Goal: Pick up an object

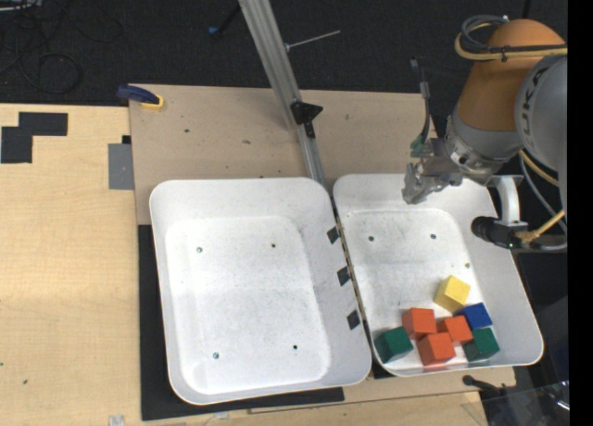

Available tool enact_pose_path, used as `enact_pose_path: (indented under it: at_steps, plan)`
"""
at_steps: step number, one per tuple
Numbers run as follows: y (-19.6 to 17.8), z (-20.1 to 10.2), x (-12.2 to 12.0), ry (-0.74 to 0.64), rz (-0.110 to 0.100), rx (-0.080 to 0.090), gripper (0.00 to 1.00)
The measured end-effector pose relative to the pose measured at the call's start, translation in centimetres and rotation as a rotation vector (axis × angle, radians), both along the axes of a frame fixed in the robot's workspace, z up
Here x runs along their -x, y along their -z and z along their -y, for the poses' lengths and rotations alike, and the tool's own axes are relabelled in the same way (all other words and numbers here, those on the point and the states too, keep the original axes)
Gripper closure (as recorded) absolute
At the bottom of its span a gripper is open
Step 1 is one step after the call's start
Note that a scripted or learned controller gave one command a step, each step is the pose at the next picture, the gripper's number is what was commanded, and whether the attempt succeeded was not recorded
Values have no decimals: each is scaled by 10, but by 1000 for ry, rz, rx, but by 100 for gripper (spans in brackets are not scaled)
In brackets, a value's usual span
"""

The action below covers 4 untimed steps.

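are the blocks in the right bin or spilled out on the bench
In the bin: the blocks all lie clustered inside the right bin, at its near corner.

Even, fairly bright overhead light falls on the wooden bench [222,137] and washes the two white bins [185,220] nearly featureless, while the floor behind stays dark, shadows are soft and faint, and the whole frame looks slightly grainy and soft.

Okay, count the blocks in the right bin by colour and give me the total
Orange blocks: 3
Green blocks: 2
Yellow block: 1
Blue block: 1
Total: 7, all clustered at the near end of the right bin.
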<state>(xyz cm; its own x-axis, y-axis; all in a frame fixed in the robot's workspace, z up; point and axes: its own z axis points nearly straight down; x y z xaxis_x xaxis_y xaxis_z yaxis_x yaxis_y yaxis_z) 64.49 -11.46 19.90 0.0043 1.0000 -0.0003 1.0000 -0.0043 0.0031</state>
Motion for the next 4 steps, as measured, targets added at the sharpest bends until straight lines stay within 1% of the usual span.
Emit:
enact_pose_path:
  at_steps: [1, 2, 3, 4]
  plan:
    - [-15, -42, 18, -8, -6, -3, 100]
    - [-28, -92, 38, -8, -7, -3, 100]
    - [-25, -141, 72, -9, -9, -3, 100]
    - [-18, -185, 93, -8, -10, -2, 100]
